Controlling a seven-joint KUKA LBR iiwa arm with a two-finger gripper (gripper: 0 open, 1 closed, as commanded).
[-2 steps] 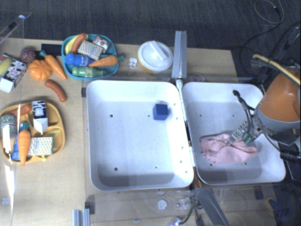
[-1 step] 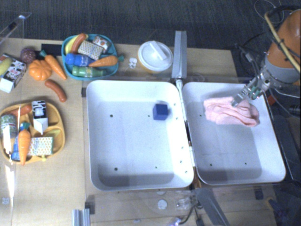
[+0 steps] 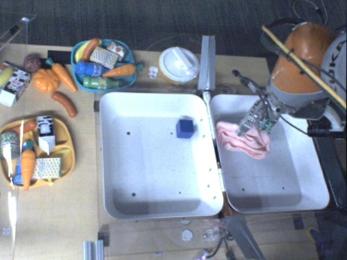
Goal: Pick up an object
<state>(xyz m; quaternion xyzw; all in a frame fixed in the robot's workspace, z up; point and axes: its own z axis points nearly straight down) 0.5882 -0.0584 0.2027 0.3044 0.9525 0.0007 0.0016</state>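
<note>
A crumpled pink cloth (image 3: 242,139) lies in the right bin (image 3: 282,194), near its left wall. My gripper (image 3: 256,127) hangs low over the cloth's upper right part, fingers pointing down and to the left, tips at or just above the fabric. I cannot tell from this angle how the fingers stand. A small blue cube (image 3: 185,128) sits in the left bin (image 3: 146,188), toward its upper right area, well apart from the gripper.
A blue bowl (image 3: 103,64) and a yellow tray (image 3: 38,153) of toy food stand left of the bins, with loose toy vegetables beside them. A white lid (image 3: 179,64) lies behind the left bin. A metal divider post (image 3: 206,64) rises between the bins.
</note>
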